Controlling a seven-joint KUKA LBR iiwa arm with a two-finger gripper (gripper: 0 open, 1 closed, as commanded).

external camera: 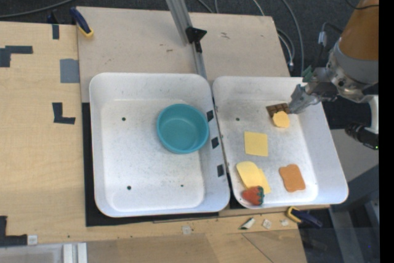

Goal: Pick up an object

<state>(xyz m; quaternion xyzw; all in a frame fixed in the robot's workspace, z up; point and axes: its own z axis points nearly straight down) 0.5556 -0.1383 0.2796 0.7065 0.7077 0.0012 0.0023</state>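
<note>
Worktop (148, 40) w/ 2 bins; tool (297, 103) over right bin (320, 151) by small yellow piece (281, 121), grip state can't tell. Center on it, descend straight.

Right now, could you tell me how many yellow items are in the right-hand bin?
3: a round piece by the gripper near the far side, a flat square mid-bin, and a rounded slab at the near-left, touching a red item.

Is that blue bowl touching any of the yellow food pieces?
Apart. The camera view shows the blue bowl alone in the left bin; the yellow pieces lie in the right bin.
</note>
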